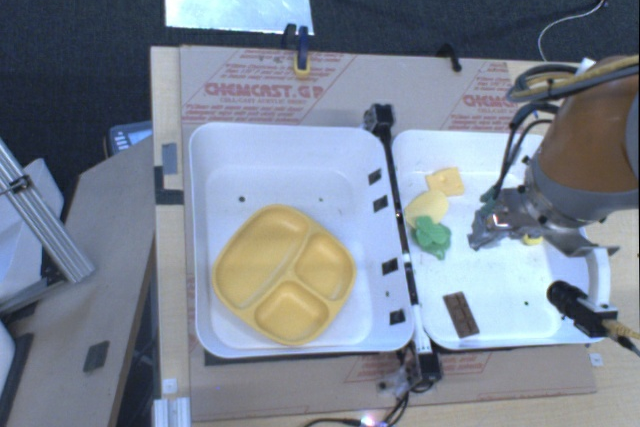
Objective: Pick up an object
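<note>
I am hanging my gripper (487,227), its grip unclear to me, over the right white bin (500,327), just right of the small green plastic toy (432,235).

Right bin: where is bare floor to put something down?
In the right bin, bare floor lies right of the brown bar and along the far wall. Crowded: the yellow pieces and green toy by the divider, with the claw beside them.

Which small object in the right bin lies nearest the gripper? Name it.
The green toy, closest to the gripper; the yellow pieces and brown bar lie farther.
</note>
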You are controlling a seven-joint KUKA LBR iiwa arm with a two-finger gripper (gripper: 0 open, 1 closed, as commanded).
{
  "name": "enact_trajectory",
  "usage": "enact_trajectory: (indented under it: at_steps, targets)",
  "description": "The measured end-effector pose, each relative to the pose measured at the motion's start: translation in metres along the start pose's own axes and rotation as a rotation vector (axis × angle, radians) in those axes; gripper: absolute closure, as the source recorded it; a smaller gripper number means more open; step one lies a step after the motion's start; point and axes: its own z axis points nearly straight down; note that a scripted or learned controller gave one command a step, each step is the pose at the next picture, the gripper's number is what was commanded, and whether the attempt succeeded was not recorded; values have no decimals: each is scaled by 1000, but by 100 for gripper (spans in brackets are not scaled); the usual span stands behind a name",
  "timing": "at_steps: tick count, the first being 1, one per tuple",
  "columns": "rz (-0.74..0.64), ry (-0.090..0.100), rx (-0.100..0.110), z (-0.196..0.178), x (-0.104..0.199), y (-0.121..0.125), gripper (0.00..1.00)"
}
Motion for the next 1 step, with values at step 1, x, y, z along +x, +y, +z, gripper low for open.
enact_trajectory:
  at_steps: [1]
  targets:
    - [-1,-3,-13,-83,-29,-3,100]
